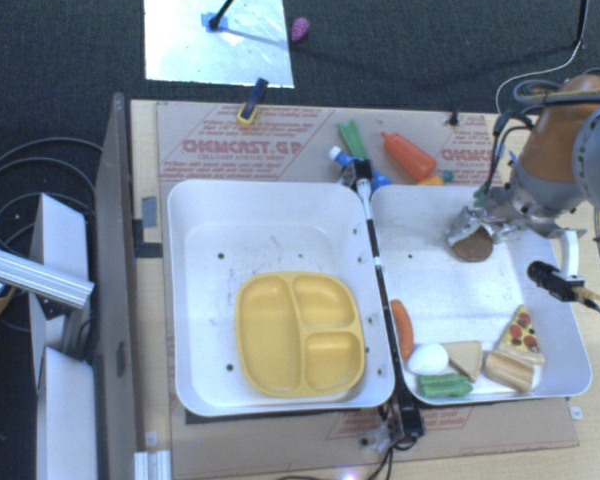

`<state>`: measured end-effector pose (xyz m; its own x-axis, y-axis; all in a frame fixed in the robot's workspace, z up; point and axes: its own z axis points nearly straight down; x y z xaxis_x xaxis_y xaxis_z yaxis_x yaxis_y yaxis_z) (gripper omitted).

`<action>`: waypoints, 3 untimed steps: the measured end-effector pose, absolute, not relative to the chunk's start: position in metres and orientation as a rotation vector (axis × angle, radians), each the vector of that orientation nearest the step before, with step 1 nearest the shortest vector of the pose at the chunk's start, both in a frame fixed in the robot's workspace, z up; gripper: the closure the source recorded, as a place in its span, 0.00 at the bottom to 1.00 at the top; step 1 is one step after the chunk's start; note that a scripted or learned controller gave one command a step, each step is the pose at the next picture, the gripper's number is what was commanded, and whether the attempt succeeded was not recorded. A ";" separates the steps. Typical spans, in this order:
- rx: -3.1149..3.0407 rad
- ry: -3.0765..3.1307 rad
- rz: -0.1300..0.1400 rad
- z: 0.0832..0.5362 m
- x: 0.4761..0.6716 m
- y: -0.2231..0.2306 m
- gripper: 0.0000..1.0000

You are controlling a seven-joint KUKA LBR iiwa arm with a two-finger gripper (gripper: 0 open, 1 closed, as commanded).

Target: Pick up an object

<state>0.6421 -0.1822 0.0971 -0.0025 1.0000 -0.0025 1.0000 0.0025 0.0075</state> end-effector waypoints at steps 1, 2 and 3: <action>2.211 2.226 0.003 0.085 0.670 -0.147 1.00; 2.215 2.214 0.008 0.192 0.612 -0.159 1.00; 2.218 2.221 0.002 0.185 0.612 -0.158 0.00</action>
